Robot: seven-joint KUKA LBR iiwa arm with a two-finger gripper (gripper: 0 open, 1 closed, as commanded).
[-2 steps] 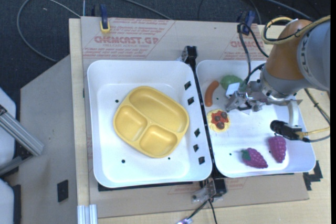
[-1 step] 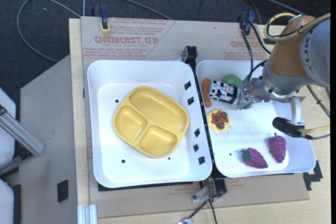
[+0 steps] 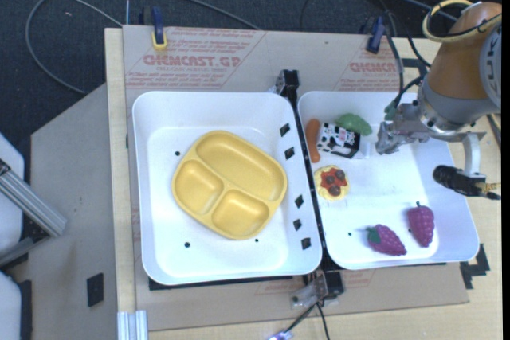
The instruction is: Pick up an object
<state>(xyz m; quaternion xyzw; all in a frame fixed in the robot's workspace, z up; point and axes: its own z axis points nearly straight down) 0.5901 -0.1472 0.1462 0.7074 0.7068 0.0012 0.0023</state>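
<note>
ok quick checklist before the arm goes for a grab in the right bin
1. Gripper over the right bin: ok.
2. Nothing seen between its fingers: ok.
3. Fingers open wide enough: cannot tell.
4. Nearest item, the black-and-white toy, sits left of the gripper, not under it: not ok.
5. The toy crowds the carrot and green piece: not ok.
6. Grapes lie apart, easy picks: ok.

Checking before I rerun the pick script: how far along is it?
Done: the tool has reached the right bin, near its far side.
In hand: nothing shows between its fingers.
Left: the grasp and lift. The black-and-white toy, green piece, carrot, pizza toy and two grape bunches all lie on the bin floor.
</note>
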